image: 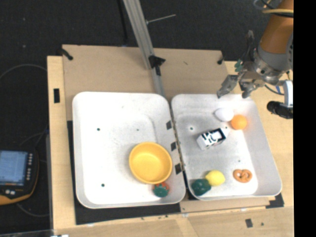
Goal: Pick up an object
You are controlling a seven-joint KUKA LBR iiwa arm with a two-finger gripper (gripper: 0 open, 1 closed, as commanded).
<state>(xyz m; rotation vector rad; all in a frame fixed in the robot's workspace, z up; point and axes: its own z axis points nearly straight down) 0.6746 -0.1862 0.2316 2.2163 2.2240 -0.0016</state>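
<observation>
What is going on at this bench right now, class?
A robot arm reaches in from the right, and its gripper hangs open over the far edge of the right bin with nothing between its fingers. Nearest below it lie a white ball and an orange ball. The yellow bowl sits in the left bin. Nothing has been picked up yet.

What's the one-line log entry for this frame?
gripper: open, nothing held, above right bin far edge | nearest: white ball, orange ball | left bin: yellow bowl | pick: not yet done
</observation>
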